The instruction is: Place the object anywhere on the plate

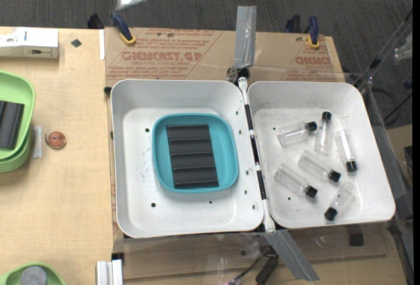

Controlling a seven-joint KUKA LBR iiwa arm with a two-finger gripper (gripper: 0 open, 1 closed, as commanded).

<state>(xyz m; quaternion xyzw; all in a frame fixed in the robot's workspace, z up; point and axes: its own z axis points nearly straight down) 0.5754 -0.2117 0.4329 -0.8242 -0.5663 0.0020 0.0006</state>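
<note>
A teal plate (162, 134) with a black ribbed insert (191, 155) sits in the middle of the left white bin (131, 205). The right white bin (371, 201) holds several clear vials with black caps, lying on their sides: one near the top (296, 133), one at mid-bin (319, 167) and one near the front edge (339, 204), among others.
Cardboard (197, 54) lies behind the bins, held by clamps (123, 29). A green tray (16, 123) sits at the left edge of the wooden bench, with a small round orange piece (56, 140) beside it. A white box (29, 44) lies at the far left.
</note>
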